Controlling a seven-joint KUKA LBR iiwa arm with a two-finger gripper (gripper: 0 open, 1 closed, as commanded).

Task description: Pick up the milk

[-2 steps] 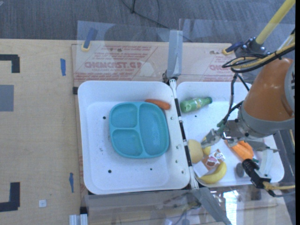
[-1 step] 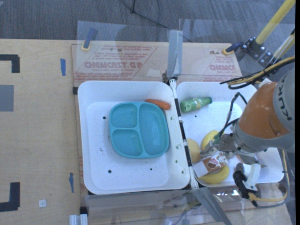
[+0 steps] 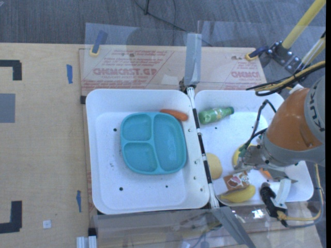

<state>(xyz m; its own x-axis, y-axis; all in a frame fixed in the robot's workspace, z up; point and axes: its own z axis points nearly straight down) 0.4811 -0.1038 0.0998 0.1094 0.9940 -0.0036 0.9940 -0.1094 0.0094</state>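
Tool [image 3: 252,161] grip cannot be told; it hovers above the boxy printed milk [image 3: 237,180].

Small milk carton [image 3: 237,180] with red-brown and white label, lying tilted in the right bin, near its front edge, touching a banana, just beside a yellow fruit

The arm [image 3: 297,125] runs off the right edge and covers the right bin's [image 3: 227,99] middle right; its wrist hides the gripper's fingers. The carrot [image 3: 174,114] is partly behind the plate [image 3: 153,141]. The carton's [image 3: 237,180] print is too small to read
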